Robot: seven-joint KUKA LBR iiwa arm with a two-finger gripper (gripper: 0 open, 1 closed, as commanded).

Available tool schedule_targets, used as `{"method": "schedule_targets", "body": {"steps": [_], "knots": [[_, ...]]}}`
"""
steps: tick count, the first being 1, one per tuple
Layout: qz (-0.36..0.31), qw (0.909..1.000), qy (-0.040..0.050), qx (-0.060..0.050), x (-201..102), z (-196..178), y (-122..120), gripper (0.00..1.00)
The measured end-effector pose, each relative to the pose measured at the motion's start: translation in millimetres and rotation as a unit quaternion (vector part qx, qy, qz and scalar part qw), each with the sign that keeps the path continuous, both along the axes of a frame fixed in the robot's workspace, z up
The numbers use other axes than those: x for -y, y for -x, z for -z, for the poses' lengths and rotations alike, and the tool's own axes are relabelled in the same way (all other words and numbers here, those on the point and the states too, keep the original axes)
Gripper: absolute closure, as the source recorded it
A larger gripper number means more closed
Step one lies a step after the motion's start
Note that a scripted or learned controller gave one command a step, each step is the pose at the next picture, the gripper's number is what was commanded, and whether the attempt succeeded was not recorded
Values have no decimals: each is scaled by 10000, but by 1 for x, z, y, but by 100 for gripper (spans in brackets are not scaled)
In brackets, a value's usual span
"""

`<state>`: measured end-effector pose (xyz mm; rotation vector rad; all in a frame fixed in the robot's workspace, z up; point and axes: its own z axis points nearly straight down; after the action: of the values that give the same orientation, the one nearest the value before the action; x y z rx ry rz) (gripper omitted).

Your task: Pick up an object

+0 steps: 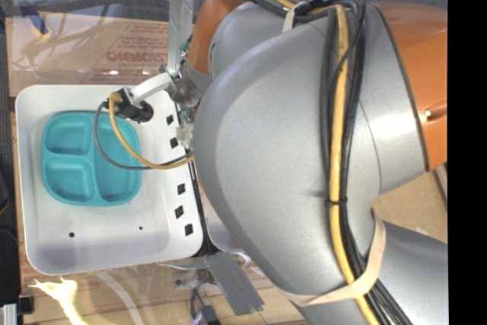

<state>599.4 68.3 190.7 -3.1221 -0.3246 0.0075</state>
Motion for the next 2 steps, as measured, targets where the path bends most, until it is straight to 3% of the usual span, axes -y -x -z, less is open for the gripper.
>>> {"method": "schedule_targets", "body": {"steps": [1,2], "knots": [[-399,9992,2,-10,-12,0,36,100],[-28,10000,-2,-14,-98,32,42,100]]}}
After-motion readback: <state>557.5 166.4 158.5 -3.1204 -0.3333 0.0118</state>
